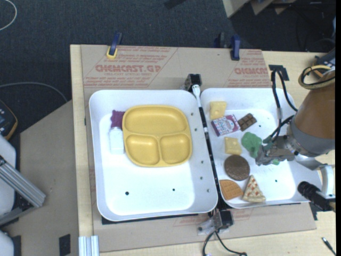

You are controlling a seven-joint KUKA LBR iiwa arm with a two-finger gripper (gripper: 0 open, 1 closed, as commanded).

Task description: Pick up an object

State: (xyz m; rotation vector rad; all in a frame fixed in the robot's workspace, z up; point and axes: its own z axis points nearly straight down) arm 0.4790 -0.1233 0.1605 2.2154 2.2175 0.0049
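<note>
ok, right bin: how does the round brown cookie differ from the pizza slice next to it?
The cookie is a round disc, the pizza slice a triangular wedge. The cookie is plain dark brown; the pizza slice is pale yellow with red spots and a tan crust edge. The cookie sits nearer the bin's middle, the pizza slice by its near rim. Both lie flat in the right bin, apart from the gripper.

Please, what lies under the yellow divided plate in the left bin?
Under the yellow divided plate, a purple item and a white item stick out at its left edge. How far they reach beneath the plate is covered.
</note>
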